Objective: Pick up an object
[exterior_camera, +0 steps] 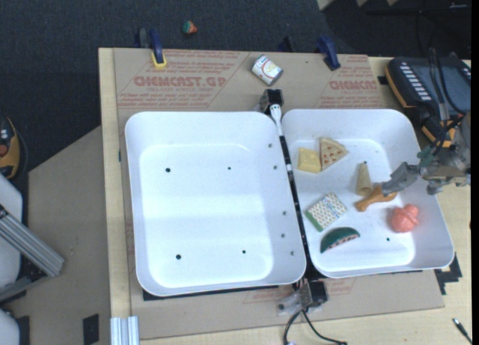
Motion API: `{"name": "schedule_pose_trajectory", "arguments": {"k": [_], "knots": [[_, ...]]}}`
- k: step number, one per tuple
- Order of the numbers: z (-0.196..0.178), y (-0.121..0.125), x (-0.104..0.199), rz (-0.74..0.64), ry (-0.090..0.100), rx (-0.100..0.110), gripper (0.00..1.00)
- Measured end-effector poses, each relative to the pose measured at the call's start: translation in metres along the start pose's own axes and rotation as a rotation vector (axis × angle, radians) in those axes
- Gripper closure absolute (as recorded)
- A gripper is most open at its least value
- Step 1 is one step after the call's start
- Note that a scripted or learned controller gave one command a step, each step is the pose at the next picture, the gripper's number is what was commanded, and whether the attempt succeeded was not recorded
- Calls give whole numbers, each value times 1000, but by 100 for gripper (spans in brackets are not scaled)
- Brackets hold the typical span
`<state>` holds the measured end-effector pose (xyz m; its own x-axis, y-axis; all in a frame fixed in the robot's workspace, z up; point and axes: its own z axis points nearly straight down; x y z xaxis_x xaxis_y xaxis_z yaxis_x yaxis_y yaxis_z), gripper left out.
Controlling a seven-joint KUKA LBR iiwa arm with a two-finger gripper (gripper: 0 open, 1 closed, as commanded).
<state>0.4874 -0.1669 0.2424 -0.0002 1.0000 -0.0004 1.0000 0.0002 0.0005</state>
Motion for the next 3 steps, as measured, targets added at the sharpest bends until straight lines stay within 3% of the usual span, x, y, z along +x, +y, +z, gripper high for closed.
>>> {"name": "schedule_pose_trajectory", "arguments": {"k": [1, 2, 3], "knots": [[162, 23, 22, 0, 5, -1, 0], [153, 87, 59, -4, -5, -12, 0], [156, 172, 59, -7, -2, 0, 0]]}}
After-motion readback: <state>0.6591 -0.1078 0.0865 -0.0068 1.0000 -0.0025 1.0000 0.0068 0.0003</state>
